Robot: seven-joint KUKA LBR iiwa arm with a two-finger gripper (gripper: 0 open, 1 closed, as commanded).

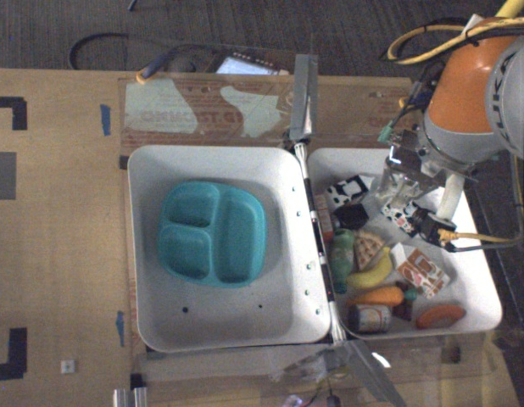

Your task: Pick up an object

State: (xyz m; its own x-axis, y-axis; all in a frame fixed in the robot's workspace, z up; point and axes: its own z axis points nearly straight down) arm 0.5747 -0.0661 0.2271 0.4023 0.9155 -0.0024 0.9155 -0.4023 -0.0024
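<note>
My gripper hangs over the upper middle of the right bin, below the orange wrist band. A small black-and-white patterned thing shows right under its tip; whether it is held I cannot tell. To the left lie a black-and-white cow-patterned piece and a black item. Lower in the bin are a green bottle, a pizza slice, a banana, an orange carrot, a can, a printed packet and a red sausage.
The left bin holds a teal divided plate. A metal divider rail runs between the bins. A brown item rests against the right bin's left wall. Cardboard bench surface surrounds both bins.
</note>
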